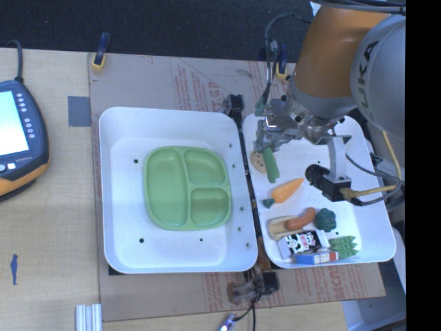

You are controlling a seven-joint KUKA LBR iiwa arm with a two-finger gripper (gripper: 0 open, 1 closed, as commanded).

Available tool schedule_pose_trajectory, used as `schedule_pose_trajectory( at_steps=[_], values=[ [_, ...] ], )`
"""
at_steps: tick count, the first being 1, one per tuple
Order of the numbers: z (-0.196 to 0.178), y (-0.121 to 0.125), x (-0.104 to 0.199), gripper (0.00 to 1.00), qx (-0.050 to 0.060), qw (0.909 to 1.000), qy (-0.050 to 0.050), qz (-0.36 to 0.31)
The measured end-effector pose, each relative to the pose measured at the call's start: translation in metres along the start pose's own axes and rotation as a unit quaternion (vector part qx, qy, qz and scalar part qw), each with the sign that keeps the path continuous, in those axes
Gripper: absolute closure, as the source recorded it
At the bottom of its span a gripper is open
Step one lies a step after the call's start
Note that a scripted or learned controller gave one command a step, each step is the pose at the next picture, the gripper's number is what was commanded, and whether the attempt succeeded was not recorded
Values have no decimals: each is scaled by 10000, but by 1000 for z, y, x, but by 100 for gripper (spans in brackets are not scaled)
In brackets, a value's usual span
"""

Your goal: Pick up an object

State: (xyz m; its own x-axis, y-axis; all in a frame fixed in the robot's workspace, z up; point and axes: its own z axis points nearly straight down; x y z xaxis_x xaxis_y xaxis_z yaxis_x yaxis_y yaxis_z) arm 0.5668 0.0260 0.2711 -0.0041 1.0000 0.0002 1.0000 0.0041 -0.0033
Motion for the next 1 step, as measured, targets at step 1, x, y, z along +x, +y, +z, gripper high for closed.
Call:
schedule_pose_trajectory(
  at_steps=[1],
  values=[
    [41, -40, 30, 100, 8, 10000, -6, -13]
  ],
)
